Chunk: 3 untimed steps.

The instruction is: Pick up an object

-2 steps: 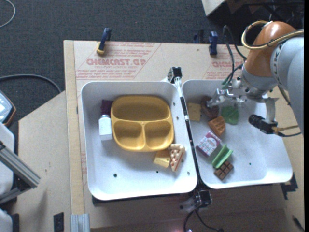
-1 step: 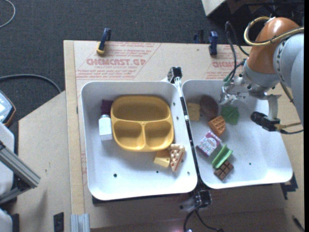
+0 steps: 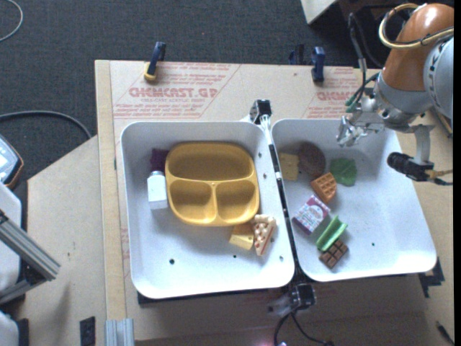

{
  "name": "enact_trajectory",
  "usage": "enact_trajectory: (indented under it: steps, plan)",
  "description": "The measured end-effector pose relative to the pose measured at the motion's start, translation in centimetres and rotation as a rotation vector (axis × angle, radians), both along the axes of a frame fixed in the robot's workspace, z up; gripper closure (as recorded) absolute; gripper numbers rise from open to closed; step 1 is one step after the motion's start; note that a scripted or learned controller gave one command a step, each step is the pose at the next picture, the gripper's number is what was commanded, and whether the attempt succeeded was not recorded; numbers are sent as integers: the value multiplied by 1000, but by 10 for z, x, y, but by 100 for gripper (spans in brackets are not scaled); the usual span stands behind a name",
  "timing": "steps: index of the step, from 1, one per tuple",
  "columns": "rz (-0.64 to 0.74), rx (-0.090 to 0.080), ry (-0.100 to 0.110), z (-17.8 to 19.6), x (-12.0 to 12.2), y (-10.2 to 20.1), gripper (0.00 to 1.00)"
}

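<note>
Dark carpet surrounds the plywood-topped desk [image 3: 216,92], on which two shallow white plastic bins sit side by side, the right bin [image 3: 403,229] carrying the loose toy foods. The tool [image 3: 351,134] is poised over that bin's upper rim; its state cannot be told. The nearest candidate, a flat green leaf-shaped piece [image 3: 344,171], lies just below it beside an orange waffle square [image 3: 324,187], so a straight descent centred on the green piece, clear of the waffle, is advised.

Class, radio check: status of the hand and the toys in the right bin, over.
Hand above right bin's far edge, holding nothing. Nearest toys: green piece, brown round. Nothing blocking.
</note>
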State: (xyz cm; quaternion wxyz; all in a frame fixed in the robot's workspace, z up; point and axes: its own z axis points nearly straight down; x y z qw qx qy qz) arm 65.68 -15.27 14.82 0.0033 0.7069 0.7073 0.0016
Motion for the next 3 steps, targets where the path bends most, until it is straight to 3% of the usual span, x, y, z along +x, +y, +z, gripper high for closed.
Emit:
enact_trajectory:
  steps: [1, 2, 3]
  plan:
    - [1, -1, -3, 61, 10, -4, 100]
    - [1, 0, 1, 78, 11, -4, 100]
    - [2, 4, 10, 88, -28, 33, 100]
